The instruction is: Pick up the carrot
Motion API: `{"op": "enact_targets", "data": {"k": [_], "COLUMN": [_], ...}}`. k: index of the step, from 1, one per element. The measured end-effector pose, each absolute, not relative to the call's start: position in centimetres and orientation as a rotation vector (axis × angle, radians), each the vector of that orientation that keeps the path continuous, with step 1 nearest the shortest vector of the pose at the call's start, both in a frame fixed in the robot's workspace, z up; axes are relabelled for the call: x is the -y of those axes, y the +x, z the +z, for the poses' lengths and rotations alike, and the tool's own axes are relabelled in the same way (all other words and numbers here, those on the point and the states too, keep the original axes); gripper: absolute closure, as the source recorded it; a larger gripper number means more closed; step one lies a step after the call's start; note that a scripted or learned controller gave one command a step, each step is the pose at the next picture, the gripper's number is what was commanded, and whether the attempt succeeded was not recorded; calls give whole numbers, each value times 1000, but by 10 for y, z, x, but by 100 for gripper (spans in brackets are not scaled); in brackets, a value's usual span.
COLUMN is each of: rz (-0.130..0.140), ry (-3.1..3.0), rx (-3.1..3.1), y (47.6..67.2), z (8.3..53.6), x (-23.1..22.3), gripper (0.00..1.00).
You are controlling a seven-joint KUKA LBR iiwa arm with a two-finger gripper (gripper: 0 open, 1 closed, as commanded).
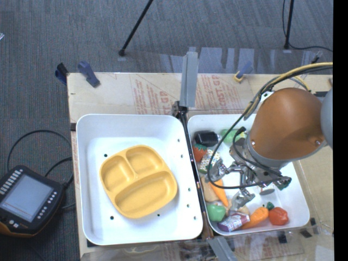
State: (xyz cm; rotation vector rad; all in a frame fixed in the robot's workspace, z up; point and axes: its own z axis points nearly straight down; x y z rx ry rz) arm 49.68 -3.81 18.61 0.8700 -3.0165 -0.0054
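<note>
Camera view puts the carrot [218, 192] in the right bin [302, 200], lying at a slant near that bin's left wall, its orange body running from upper left to lower right. I see a green round piece [216, 212] just below its lower end and a pale, patterned packet [209, 162] just above its upper end. The tool [242, 196] sits just to the right of the carrot, low over the bin's contents, and I cannot tell from this angle how it is set or whether anything is in it; the carrot looks to be lying free beside it.

From my seat the arm [285, 124] comes in from the right and bends down over the right bin, its big orange band facing the camera and covering much of the bin's upper half. Dark cables loop from the wrist down toward the tool.

Further out in the same bin, a second carrot-like orange piece [257, 217] lies near the front wall, touching a red tomato-like piece [278, 216] on its right and a small purple-and-white wrapper [234, 222] on its left. A black object [206, 138] rests near the back left corner.

The left bin [89, 145] holds a yellow divided tray [138, 181]. Both bins stand on the desk [125, 91], and a handheld controller [27, 197] lies on the floor at left.
</note>
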Motion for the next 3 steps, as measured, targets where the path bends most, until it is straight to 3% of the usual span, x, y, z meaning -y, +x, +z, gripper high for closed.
{"op": "enact_targets", "data": {"k": [1, 2, 3], "rz": [-6, -4, -2], "ry": [902, 891, 1039], "rx": [3010, 3013, 2969], "y": [523, 546, 503], "z": [186, 186, 262], "x": [-14, 6, 53], "gripper": [0, 0, 0]}}
